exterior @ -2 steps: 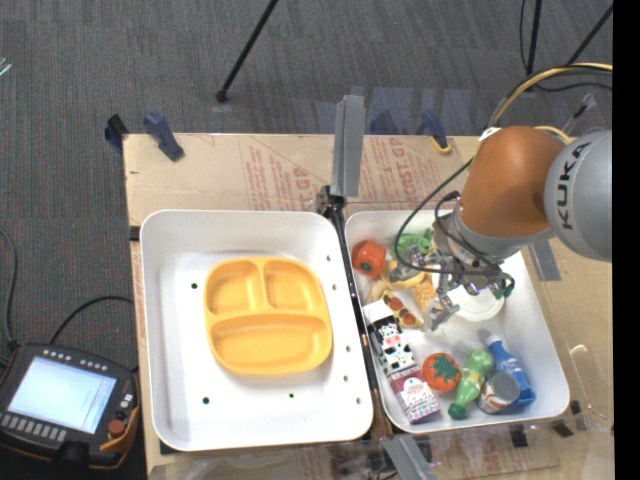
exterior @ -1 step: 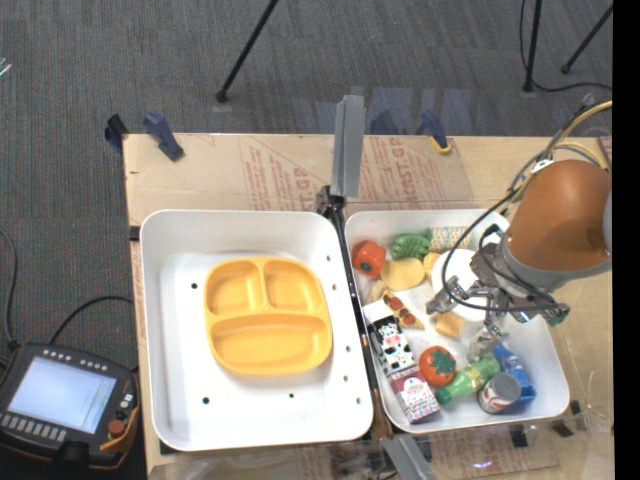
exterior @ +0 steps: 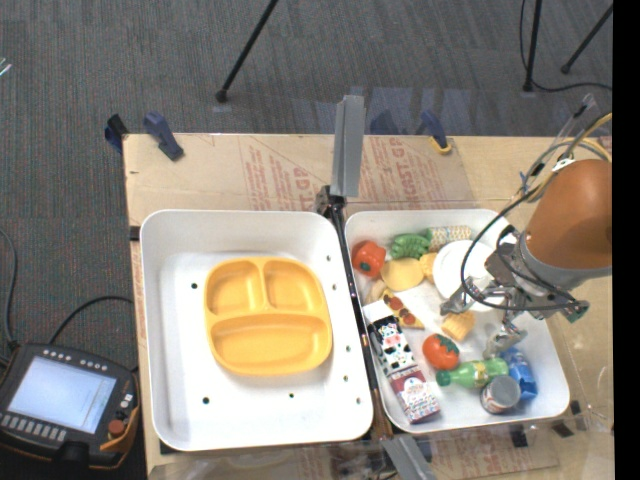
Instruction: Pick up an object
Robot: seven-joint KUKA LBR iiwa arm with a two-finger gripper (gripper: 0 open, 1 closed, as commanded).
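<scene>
Camera view: looking down on both bins, arm coming in from the right.
Hard to see: the gripper (exterior: 487,315) sits under the orange wrist and a tangle of cables, so honestly can't tell how far apart the fingers are or if anything's between them.
Cut off: the teach pendant (exterior: 62,400) at the bottom left runs off the frame edge.
Right bin, near end (exterior: 560,383): a pink carton (exterior: 416,392), a metal can (exterior: 499,395) beside a blue item (exterior: 521,373), and a green bottle (exterior: 468,373) lying on its side.
Right bin, middle: cow-print milk carton (exterior: 391,343), a tomato (exterior: 440,351), a pizza slice (exterior: 404,313), and a small tan piece (exterior: 459,325) just beside the gripper.
Right bin, far end: white plate (exterior: 456,265) partly under the arm, a red pepper (exterior: 367,257), green veg (exterior: 410,243), corn (exterior: 450,234), a yellow lump (exterior: 403,274).
Left bin (exterior: 165,268): just a yellow divided tray (exterior: 268,315), flat, roughly centred.
Bench (exterior: 240,173): brown board with blue clamps (exterior: 162,134) at the far edge.
</scene>
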